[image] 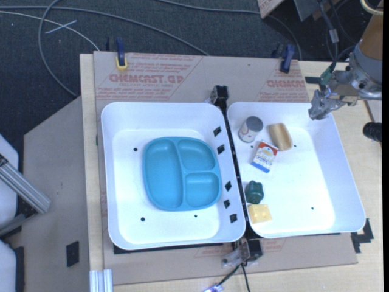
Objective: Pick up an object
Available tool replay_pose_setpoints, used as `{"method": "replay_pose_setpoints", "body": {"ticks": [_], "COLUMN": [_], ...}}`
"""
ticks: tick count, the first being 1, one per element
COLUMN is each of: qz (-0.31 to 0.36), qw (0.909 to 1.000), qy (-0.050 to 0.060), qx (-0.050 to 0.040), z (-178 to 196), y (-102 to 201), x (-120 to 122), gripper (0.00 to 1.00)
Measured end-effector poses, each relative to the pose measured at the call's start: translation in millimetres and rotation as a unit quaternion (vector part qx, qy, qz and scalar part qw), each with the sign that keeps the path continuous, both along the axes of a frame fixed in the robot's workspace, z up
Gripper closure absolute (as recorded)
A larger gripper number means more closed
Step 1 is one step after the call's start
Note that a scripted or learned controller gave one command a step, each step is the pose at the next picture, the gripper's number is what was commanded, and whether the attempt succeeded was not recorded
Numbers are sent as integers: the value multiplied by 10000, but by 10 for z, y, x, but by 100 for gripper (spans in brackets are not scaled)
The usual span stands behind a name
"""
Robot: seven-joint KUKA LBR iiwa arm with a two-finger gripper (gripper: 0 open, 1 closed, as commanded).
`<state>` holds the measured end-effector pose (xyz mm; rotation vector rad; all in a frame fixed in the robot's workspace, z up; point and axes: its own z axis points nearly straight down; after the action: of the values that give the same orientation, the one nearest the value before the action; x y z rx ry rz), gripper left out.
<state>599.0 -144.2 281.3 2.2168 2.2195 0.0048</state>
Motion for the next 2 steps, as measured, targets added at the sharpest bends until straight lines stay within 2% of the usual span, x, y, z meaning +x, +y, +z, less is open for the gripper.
{"method": "replay_pose_setpoints", "body": {"ticks": [1, 2], "qz": [20, 16], "qw": [10000, 10000], "qy": [36, 46], "qx": [18, 20], "z": [32, -145], "y": [499, 935], "x": [-128, -287], "gripper": [100, 100]}}
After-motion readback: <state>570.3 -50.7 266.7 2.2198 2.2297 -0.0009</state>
